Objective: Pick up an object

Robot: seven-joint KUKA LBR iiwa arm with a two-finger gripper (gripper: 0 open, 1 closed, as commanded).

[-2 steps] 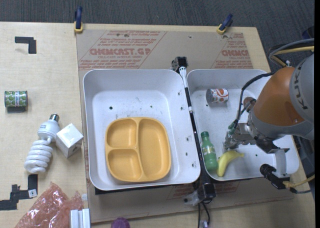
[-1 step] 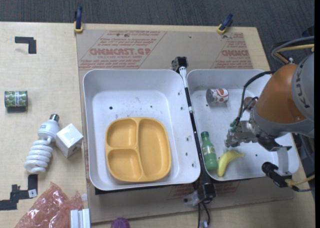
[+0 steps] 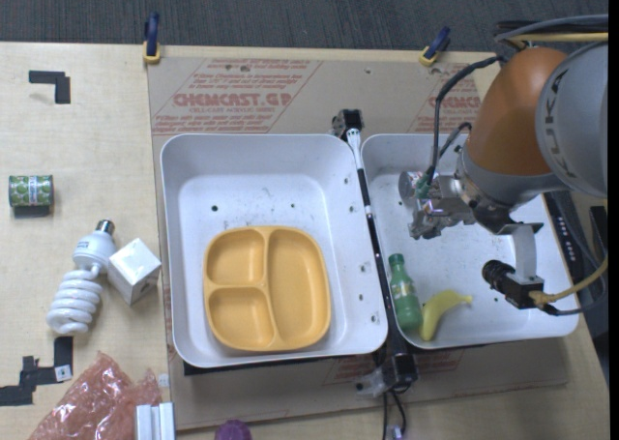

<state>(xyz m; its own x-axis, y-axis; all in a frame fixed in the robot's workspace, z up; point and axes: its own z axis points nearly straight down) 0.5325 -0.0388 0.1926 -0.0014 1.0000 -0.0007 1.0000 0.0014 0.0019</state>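
Observation:
In the right bin (image 3: 464, 330), a small green bottle (image 3: 403, 293) lies along the left wall near the front. Just right of the bottle lies a yellow banana (image 3: 440, 312). My gripper (image 3: 424, 219) hangs over the upper left part of this bin, behind the bottle and the banana and apart from both. I see no object in it. The grey arm with its orange band (image 3: 517, 114) covers the bin's back right part.
The left bin (image 3: 184, 235) holds a yellow divided plate (image 3: 267, 287). Outside the bins, on the left of the bench, lie a spiral light bulb (image 3: 79, 278), a white cube (image 3: 134, 270), a small green can (image 3: 31, 192) and a red mesh bag (image 3: 92, 399).

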